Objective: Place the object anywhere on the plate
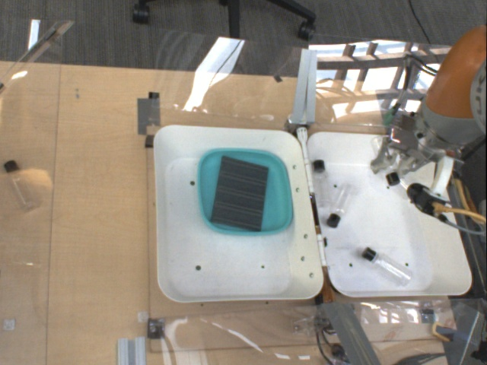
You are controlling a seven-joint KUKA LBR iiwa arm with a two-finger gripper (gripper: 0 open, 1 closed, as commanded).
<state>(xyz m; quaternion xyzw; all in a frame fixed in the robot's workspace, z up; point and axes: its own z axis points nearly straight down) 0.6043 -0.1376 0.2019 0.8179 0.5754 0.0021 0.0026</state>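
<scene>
Clear vial (383, 261) lying in right bin (449, 280), dark ribbed block (240, 193) on teal plate (283, 204), claw (392, 166) state unclear

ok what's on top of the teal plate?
A dark ribbed rectangular block lies flat on the teal plate, covering its middle. The plate surface beneath the block is hidden.

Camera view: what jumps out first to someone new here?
The teal plate in the left bin, with a dark ribbed block already lying on it. Next, the gripper over the right bin's upper right part, where clear vials with black caps lie scattered.
</scene>
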